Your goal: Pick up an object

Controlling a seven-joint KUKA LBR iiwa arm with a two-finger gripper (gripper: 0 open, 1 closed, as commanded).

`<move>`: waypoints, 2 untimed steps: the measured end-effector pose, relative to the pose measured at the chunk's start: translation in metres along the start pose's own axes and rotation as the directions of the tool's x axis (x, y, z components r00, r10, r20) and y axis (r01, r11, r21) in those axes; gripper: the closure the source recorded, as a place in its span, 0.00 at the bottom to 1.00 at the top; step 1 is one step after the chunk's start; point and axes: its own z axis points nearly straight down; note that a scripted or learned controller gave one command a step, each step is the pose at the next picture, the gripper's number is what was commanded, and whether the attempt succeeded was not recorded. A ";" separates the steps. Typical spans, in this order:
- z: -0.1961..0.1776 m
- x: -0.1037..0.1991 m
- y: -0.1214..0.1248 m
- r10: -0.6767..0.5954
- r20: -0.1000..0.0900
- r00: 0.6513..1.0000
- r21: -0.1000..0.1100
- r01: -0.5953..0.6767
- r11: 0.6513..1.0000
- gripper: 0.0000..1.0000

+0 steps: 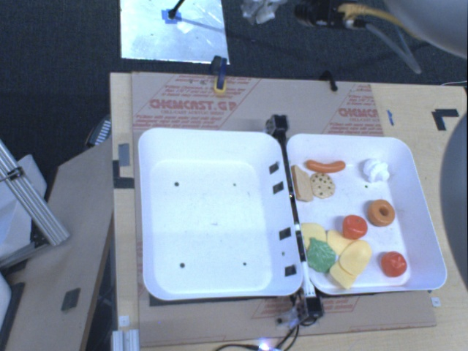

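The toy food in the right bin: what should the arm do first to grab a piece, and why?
Probably swing in and lower over the doughnut. It lies apart from its neighbours in the right bin, with bare floor around it, while the yellow pieces and green piece are piled together, which looks harder to grasp. The arm sits at the edge, high above.

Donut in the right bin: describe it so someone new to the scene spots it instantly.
Look in the right bin, the one holding the toy food. Along its right side, below the white lump and above the lower red tomato, lies the donut. It is the only brown ring with a hole; the second tomato beside it is solid red.
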 end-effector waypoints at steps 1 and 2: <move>0.103 0.029 -0.001 0.002 0.006 1.000 0.023 -0.002 1.000 1.00; 0.002 0.044 -0.010 0.002 0.001 1.000 0.004 -0.002 1.000 1.00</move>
